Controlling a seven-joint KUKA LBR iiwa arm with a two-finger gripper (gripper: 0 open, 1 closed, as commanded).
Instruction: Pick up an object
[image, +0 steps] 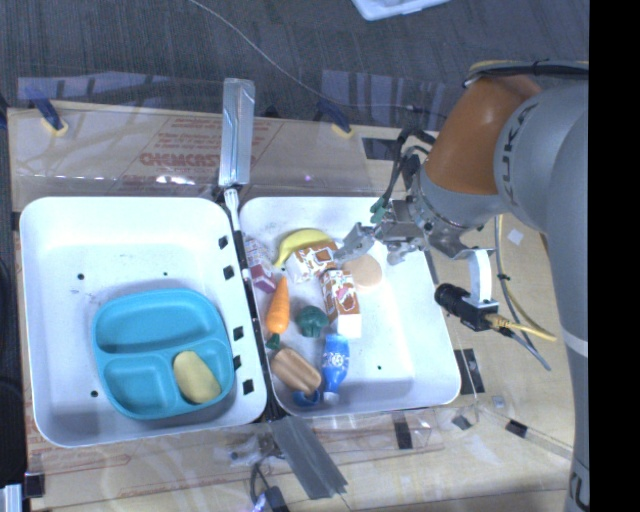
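Right of centre, the gripper (372, 238) hangs over a small carton (341, 297); its grip state is unclear. The carton looks light and stiff, best pinched across its flat sides.

Light fell evenly and brightly from overhead, casting only soft shadows. The two shallow white plastic bins (60, 260) looked nearly washed out, and glare streaked the clear plastic sheet (150, 150) behind them. Detail was slightly soft throughout.
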